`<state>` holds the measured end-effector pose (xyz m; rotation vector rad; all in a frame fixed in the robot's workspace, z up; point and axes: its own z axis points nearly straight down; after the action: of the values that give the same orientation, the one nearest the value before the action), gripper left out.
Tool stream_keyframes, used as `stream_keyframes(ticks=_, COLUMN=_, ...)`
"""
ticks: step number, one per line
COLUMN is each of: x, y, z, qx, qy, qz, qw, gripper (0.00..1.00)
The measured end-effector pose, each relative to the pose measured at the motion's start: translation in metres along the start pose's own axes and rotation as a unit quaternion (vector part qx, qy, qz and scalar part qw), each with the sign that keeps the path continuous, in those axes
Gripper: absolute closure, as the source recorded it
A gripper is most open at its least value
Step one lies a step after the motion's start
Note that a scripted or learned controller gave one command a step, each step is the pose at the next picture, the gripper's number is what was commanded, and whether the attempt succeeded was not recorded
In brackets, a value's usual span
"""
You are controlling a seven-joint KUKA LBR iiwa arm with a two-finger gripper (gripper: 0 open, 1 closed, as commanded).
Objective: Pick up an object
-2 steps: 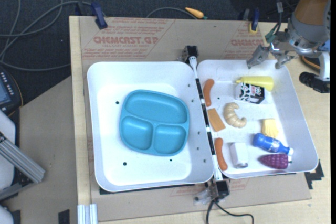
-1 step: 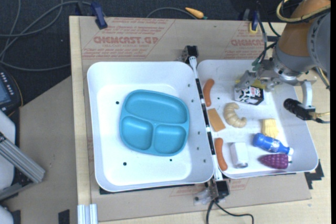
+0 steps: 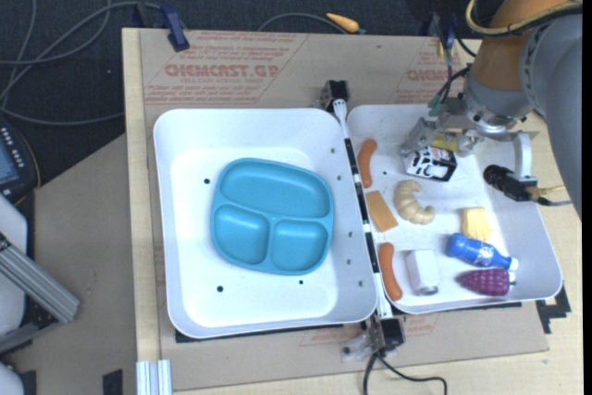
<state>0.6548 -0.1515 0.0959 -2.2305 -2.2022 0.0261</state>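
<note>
Purple grape bunch [image 3: 486, 282] is lying closest, at five o'clock in the right bin [image 3: 449, 208], touching the near rim. A blue bottle [image 3: 474, 250] is resting just beside it at eleven o'clock. A white cup [image 3: 424, 272] and a red sausage [image 3: 390, 271] are sitting along the same near edge, the sausage hugging the wall shared with the left bin [image 3: 185, 199]. A second sausage [image 3: 367, 160] and an orange slice [image 3: 379, 211] are lining that wall further back, leaving little room on that side.

Bare floor is showing in the middle of the right bin, between a croissant [image 3: 414, 202] and a yellow block [image 3: 475, 222]. In the left bin a blue divided plate [image 3: 271, 215] is occupying the centre, with wide white margins all round it.

Red print reading "CHEMCAST GP" is running across the brown sheet [image 3: 240, 69] under the bins, at twelve o'clock from the plate; a blue clamp [image 3: 174, 26] is pinning that sheet's far corner.

At twelve o'clock in the right bin the gripper [image 3: 421, 136] is hanging low over a black-and-white piece [image 3: 431, 165], which is lying just at six o'clock from it, at one o'clock from the croissant. Whether the gripper is wide or narrow cannot be told, nor whether it is touching the piece.
</note>
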Motion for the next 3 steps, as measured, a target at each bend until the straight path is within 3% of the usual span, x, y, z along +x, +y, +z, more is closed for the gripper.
stream_keyframes(ticks=1, x=0.044, y=0.001, z=0.015, qx=0.014, qy=-0.001, qz=0.001, qw=0.9999, gripper=0.00)
stream_keyframes(ticks=2, x=-0.031, y=-0.073, z=0.013, qx=-0.005, qy=0.003, qz=-0.002, qw=1.0000, gripper=0.00)
stream_keyframes(ticks=3, x=-0.025, y=-0.068, z=0.002, qx=-0.009, qy=0.003, qz=-0.006, qw=0.9999, gripper=1.00)
